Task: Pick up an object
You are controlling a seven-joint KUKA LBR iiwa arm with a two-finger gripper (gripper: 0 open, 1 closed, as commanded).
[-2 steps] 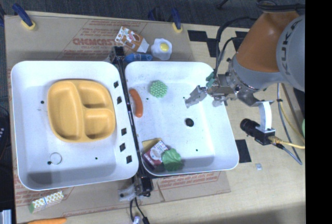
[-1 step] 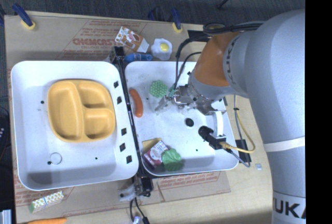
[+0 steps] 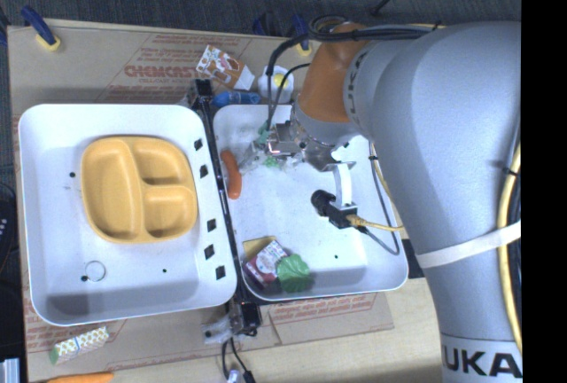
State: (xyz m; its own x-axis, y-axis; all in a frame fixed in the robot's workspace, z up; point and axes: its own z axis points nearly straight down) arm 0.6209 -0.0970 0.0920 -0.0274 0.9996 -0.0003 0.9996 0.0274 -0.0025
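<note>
Beside my gripper, just left, lies orange carrot, long axis up-down in right bin (jaw state: cannot tell).

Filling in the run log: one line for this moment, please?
arm: over right bin | gripper: low near orange carrot | grasp: unclear
</note>
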